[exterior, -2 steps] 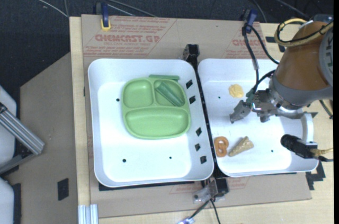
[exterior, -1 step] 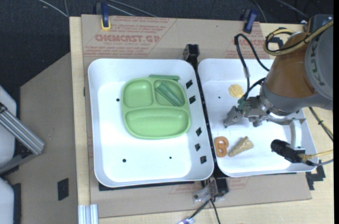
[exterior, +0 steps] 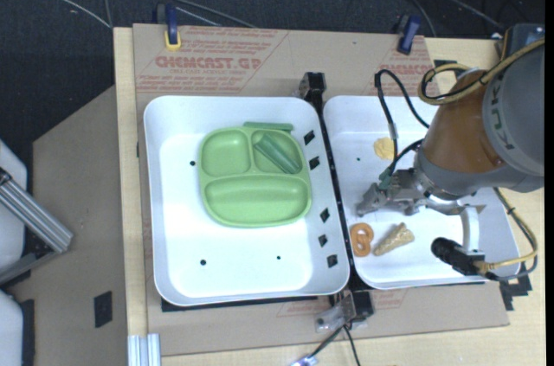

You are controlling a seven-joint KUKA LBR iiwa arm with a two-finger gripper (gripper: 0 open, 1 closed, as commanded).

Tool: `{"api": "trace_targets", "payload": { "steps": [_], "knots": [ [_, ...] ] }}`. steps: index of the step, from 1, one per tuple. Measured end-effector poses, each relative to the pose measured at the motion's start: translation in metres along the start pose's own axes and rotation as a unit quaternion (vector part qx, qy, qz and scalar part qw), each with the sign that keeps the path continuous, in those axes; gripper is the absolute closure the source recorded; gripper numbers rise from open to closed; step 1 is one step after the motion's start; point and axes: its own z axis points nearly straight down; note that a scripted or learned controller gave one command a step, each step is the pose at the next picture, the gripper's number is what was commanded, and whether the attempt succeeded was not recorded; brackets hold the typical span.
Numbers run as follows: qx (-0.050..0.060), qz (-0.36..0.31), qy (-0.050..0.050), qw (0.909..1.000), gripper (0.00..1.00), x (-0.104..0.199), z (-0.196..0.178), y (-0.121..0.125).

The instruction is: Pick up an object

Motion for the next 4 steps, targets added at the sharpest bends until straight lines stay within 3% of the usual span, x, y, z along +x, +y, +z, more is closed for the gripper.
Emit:
{"api": "trace_targets", "payload": {
  "steps": [1, 2, 4],
  "knots": [
    [-0.002, 0.0, 0.0, 1.0, 1.0, 0.0, -0.013, 0.001],
    [-0.006, -0.001, -0.001, 1.0, 1.0, 0.001, -0.077, 0.002],
    [-0.005, -0.001, -0.001, 1.0, 1.0, 0.005, -0.149, -0.001]
  ]
}}
